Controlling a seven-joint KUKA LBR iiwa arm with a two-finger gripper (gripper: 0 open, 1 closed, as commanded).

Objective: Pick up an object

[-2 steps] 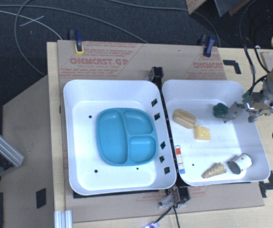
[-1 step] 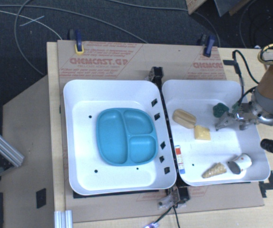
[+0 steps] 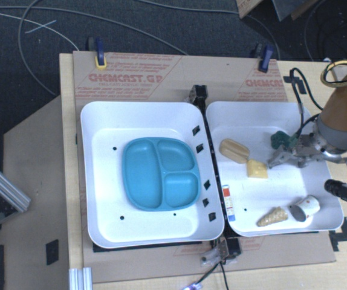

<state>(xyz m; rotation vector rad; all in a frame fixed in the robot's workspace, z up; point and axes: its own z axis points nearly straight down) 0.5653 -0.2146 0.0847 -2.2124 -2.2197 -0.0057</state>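
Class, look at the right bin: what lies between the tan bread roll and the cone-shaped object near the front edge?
In the camera view, a pale yellow block lies between the bread roll and the cone, nearer the roll.

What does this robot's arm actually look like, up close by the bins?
The arm comes in from the right as a rounded body: an orange band above, a grey wrist section below it. From the wrist a slim grey metal gripper sticks out over the right bin. Black cables loop along the arm near the wrist, and a yellowish cable coil sits above it.
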